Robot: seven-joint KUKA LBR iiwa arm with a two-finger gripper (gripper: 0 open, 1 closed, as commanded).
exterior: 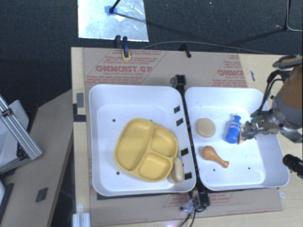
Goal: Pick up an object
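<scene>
Far left of the frame: grey metal rail (19, 131) slanting in at the edge. Upper left: shiny foil sheet (112, 12) on the dark floor, with a small blue mark on it. Below that, the table (156, 63), topped with printed cardboard, a yellow and blue clamp (124, 47) at its far edge.

Left of centre: left bin (106, 100), white and shallow, carrying a yellow divided tray (146, 148) tilted a little across the bottom. Just beside the tray's lower right corner, touching it, a pale bread-like roll (177, 169). Down the middle, a black strip with clips where the two bins meet.

Right of centre: right bin (251, 176). Inside, a round beige puck (206, 127) at upper left, an orange toy drumstick (215, 156) below it, apart from it. Further right, a small blue bottle (233, 129) with a white cap, standing near the bin's middle.

Right edge: hand (247, 131) low in the right bin, reaching in from the right, tips right up against the blue bottle's right side. Opening of the tips too blurred to call; bottle not visibly between them.
</scene>
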